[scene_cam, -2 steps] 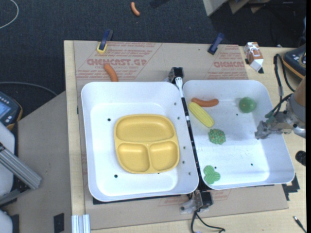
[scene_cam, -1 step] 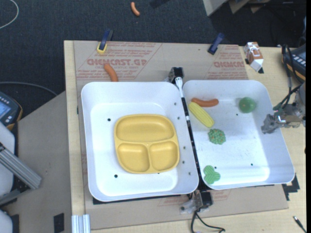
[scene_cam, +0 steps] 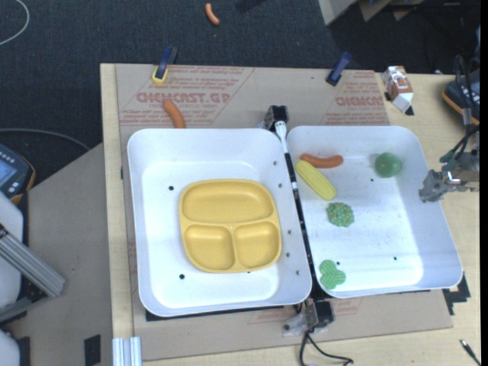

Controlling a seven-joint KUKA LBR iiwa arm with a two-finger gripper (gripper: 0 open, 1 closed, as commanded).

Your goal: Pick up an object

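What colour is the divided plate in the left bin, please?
Yellow; the plate shows clearly in the camera view.

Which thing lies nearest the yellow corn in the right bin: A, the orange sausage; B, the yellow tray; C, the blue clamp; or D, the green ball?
A: the sausage lies just above the corn, almost touching it, while the other three sit farther off.

Yellow tray (scene_cam: 229, 225) L bin (scene_cam: 152, 204); corn (scene_cam: 315, 180) R bin (scene_cam: 396, 227).
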